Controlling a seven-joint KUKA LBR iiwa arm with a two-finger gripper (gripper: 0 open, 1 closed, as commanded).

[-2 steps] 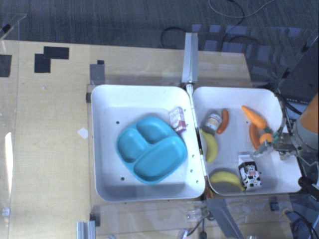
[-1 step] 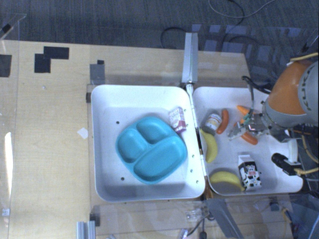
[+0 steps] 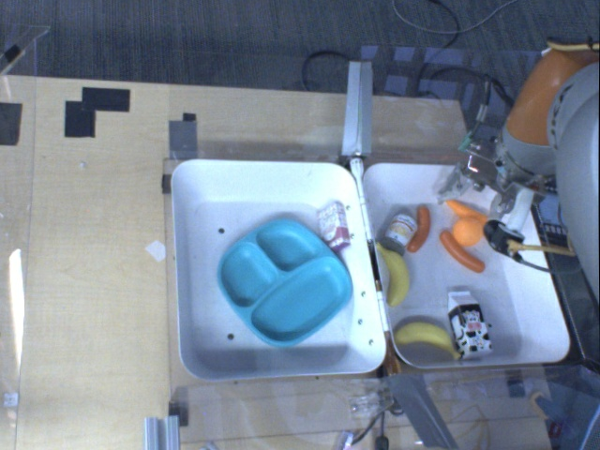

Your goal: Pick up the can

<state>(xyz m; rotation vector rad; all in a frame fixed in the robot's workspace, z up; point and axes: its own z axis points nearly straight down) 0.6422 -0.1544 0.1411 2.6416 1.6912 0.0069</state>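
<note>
The can [image 3: 401,230] is small, with a pale label and a dark top. It lies in the right bin [image 3: 553,340] near the left wall, touching a red sausage [image 3: 422,228] on its right. My gripper [image 3: 475,196] hangs over the bin's back right part, to the right of the can and well apart from it. It is open, its two grey fingers spread just above an orange fruit [image 3: 463,208], with nothing between them.
The right bin also holds a second orange piece [image 3: 466,235], another sausage [image 3: 466,255], two bananas [image 3: 397,277] [image 3: 427,336] and a small carton [image 3: 470,327]. In the left bin [image 3: 202,251] lie a blue divided plate [image 3: 286,279] and a packet [image 3: 334,225].
</note>
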